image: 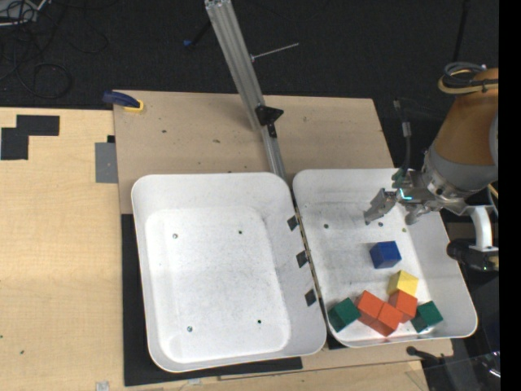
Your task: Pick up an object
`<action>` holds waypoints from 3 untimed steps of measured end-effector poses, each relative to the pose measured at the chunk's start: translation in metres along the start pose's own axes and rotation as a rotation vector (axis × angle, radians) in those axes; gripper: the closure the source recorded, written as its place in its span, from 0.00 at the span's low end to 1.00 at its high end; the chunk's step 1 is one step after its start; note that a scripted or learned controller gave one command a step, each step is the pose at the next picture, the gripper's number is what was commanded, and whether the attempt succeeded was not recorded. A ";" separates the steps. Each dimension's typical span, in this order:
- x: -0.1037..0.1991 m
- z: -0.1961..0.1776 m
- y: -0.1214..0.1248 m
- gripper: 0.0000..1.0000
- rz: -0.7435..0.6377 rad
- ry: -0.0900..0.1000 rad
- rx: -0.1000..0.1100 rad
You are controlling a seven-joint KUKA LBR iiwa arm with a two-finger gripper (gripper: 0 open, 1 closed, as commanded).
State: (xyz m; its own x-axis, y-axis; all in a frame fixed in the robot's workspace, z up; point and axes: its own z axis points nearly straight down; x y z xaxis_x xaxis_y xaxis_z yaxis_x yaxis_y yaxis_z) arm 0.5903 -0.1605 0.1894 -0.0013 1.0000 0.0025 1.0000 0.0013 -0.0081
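White plastic bins shown side by side on wood bench (244,129): left bin (155,198) at frame centre-left, right bin (342,182) at centre-right. Grey arm w/ orange band (468,133) enters from right edge. Gripper (399,206) is seen over upper part of right bin, fingers spread apart, nothing between them. Small blocks are grouped at lower right of frame, in right bin: blue block (385,254) lies apart from the rest, just below gripper; orange blocks (384,309), yellow block (403,283) and two green blocks (343,313) are packed touching near bin's lower edge. Blue block judged likeliest target, approx. cube-shaped; probably light, rigid, not fragile. Grasp is best taken across two opposite flat faces, clear on all sides.
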 end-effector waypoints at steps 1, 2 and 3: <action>0.000 -0.003 0.001 0.00 0.000 -0.001 -0.005; 0.008 0.057 -0.005 0.00 0.001 0.000 0.001; 0.009 0.099 -0.004 0.00 0.004 -0.002 -0.008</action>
State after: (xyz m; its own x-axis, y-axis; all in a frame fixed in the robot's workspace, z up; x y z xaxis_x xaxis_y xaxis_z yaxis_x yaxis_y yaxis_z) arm 0.5856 -0.1516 0.0909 0.0022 1.0000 0.0005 1.0000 -0.0022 -0.0005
